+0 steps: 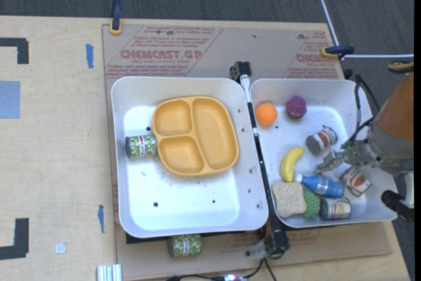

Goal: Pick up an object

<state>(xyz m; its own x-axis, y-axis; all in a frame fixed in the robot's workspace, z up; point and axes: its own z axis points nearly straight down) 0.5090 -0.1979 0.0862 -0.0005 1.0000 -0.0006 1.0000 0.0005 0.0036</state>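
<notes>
My gripper (335, 162) reaches into the right bin (342, 97) from the right and stands open, low over the bin's middle, with nothing between its fingers. Just up-left of it lies a small can (321, 139). Below it lies a blue bottle (322, 186), and a red-and-white can (357, 182) sits at its lower right. A banana (290, 163) lies to its left. Farther off are an orange ball (266, 114) and a purple fruit (296, 107).
A bread slice (288, 199), a green item (311, 206) and another can (335, 208) crowd the right bin's front edge. The left bin (191, 207) holds a yellow divided plate (195, 135) and a green can (140, 146). One can (185, 245) lies outside, in front of the bins.
</notes>
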